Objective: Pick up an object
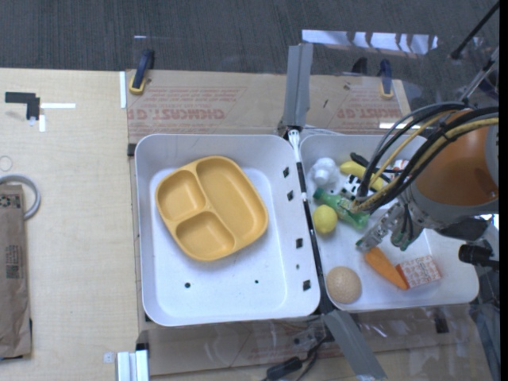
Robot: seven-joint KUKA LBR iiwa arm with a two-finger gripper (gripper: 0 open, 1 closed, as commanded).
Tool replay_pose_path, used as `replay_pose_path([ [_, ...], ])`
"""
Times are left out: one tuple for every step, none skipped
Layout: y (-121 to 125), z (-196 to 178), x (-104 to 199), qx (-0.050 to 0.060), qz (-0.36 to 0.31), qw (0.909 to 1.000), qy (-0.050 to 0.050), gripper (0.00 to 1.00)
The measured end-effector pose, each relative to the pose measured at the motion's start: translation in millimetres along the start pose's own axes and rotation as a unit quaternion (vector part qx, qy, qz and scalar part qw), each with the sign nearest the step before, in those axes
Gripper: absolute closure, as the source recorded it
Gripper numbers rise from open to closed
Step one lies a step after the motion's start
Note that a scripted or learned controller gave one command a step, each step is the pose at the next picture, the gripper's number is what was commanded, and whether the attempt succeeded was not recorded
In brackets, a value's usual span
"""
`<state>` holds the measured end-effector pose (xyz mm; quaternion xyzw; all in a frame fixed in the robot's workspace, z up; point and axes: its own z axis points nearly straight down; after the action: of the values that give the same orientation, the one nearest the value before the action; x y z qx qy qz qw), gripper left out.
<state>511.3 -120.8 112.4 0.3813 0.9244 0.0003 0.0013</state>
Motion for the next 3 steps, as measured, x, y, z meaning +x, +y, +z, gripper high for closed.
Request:
replay_pose_path([
  [59.3,-95.7,-23.6,0.001,0.069,0.9976,0.000,1.00],
  [90.0,-90.5,-59.4,0.002,0.216,0.9765,0.000,1.00],
  [90.1,-90.5,-59.3,0.002,0.216,0.9765,0.000,0.00],
])
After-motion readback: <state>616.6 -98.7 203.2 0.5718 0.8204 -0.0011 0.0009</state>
